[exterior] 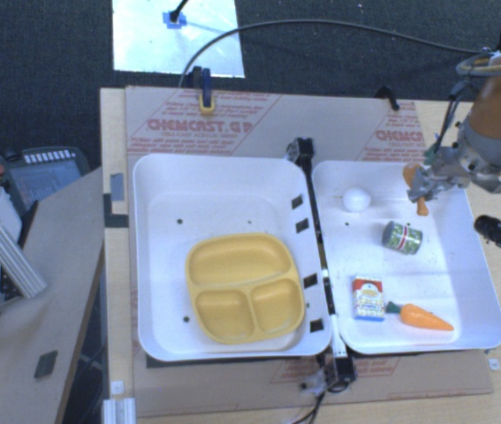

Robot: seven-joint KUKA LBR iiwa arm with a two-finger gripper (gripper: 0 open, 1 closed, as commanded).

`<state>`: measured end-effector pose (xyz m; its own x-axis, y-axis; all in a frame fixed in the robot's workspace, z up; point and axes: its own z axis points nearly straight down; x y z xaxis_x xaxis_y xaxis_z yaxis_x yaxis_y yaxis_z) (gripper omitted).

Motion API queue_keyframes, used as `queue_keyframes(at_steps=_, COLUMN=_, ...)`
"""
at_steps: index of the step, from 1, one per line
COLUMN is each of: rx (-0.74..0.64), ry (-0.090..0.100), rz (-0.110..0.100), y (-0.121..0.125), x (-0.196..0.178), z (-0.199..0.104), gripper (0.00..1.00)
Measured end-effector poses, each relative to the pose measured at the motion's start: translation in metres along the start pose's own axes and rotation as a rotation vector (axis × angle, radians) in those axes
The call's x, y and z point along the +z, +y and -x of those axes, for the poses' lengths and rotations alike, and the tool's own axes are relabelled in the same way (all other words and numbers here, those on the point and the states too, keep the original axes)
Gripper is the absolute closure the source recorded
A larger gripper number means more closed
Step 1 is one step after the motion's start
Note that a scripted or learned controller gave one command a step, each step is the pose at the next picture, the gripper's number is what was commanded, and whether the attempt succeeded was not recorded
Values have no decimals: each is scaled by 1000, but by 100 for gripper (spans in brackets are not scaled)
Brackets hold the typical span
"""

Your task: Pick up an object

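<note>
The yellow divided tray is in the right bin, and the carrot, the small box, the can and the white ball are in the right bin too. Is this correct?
Not quite. The camera view shows the yellow divided tray in the left bin. The carrot, the small box, the can and the white ball are in the right bin, as you say.

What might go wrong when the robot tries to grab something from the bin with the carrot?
1. The end effector hangs near the right bin's far wall, so it might bump that wall on the way down.
2. The can lies on its side and the white ball is round; either may roll away when touched.
3. The carrot lies right next to the box, so a grab there may nudge both.
</note>
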<state>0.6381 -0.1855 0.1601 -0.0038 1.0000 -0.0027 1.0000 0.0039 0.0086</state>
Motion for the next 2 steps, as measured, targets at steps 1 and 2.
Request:
queue_keyframes(at_steps=1, rx=0, ry=-1, rz=1, y=3, x=-64, z=7, gripper=100)
queue_keyframes(at_steps=2, rx=-1, ry=1, rz=-4, y=4, x=-83, z=7, gripper=100)
